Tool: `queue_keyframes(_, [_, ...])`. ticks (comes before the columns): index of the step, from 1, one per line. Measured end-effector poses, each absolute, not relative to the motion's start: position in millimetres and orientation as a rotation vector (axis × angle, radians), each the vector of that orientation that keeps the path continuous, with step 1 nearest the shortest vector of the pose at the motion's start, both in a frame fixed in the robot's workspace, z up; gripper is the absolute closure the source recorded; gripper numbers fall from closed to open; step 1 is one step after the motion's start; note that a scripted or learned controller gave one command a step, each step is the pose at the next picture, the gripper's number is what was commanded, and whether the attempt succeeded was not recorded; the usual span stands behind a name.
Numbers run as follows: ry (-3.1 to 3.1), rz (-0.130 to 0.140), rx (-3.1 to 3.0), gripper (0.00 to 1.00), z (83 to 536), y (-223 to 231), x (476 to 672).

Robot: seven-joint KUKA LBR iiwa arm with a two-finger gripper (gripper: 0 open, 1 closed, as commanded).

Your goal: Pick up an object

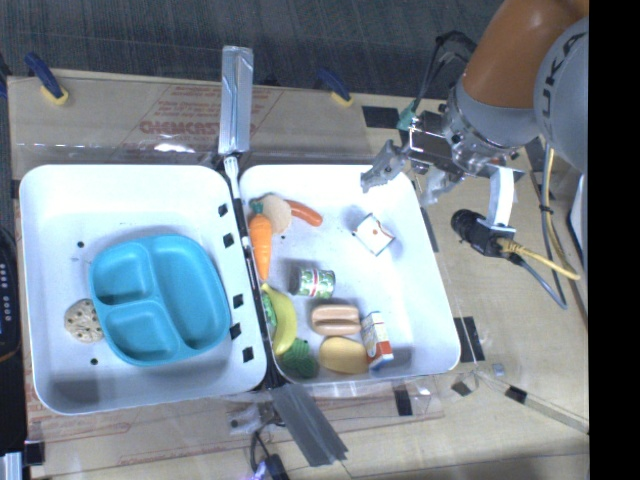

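Observation:
My gripper (381, 171) hangs over the far right corner of the right bin (425, 268), above its floor, with nothing seen in it. Closest to it is a small white carton (374, 234), lying just below it in the view. Further into the bin lie a green can (314, 282), a hot dog (335, 319) and a red-and-white box (376, 336). A yellow potato-like piece (343, 355) sits at the front. Along the left wall lie a carrot (260, 244), a banana (284, 320) and a green broccoli (301, 361).
A small orange piece (306, 213) and a beige lump (273, 211) lie at the right bin's far left. The left bin (50, 208) holds a blue divided plate (160, 296) and a cookie (84, 320). A grey divider bar (236, 98) stands between the bins.

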State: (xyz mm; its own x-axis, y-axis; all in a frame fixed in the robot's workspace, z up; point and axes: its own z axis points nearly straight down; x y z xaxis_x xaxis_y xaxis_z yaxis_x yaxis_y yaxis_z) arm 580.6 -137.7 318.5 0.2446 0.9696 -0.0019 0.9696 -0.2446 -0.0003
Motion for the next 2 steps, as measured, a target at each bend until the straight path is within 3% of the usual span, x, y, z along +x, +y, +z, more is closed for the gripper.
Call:
queue_keyframes(1, [1.91, -0.019, 2.51, 0.0, 179.0, -118.6, 563.3])
queue_keyframes(2, [1.99, -0.002, 2.434, 0.0, 91.2, -119.6, 548.1])
